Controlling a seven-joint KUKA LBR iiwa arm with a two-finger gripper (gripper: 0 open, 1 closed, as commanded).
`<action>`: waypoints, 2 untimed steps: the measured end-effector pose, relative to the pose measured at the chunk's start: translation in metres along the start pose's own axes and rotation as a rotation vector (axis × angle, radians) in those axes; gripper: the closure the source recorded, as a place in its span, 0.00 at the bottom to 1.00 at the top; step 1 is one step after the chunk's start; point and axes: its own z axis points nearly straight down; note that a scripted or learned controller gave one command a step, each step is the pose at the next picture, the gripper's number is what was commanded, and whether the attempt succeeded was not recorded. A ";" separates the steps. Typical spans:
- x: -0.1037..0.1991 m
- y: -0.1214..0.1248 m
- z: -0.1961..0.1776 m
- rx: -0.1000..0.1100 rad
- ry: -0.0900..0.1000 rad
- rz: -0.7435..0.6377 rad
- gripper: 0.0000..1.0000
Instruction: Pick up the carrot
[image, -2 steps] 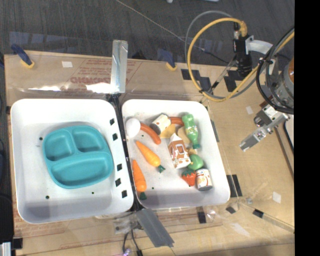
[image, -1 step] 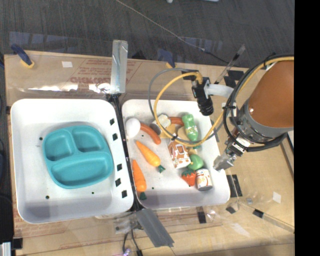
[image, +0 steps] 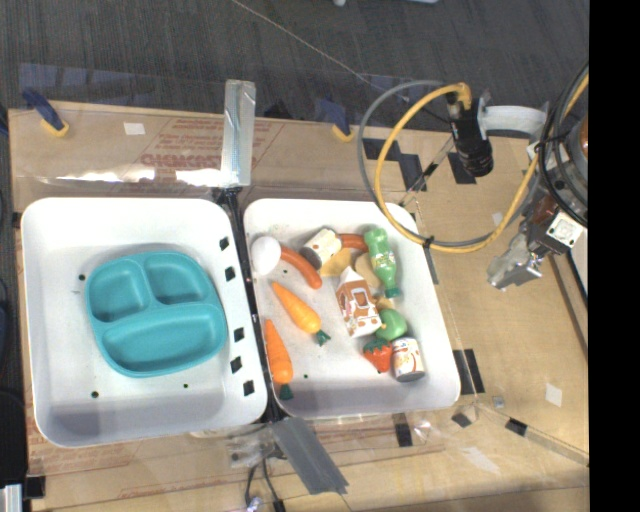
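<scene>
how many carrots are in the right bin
2. One carrot lies near the middle of the right bin, leaves toward the toys. The other carrot lies along the left wall near the front corner. Others may hide under the pile.

Your claw (image: 516, 266) hangs past the right bin's (image: 440, 330) right wall, its fingers too small and blurred to read. The arm (image: 560, 190) above it is cut off. In the bin's crowded middle, the milk carton (image: 358, 306) partly hides neighbouring toy foods.
</scene>
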 end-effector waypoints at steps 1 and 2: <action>0.015 -0.001 0.056 0.004 -0.007 -0.361 1.00; -0.003 0.011 0.103 0.004 -0.009 -0.360 1.00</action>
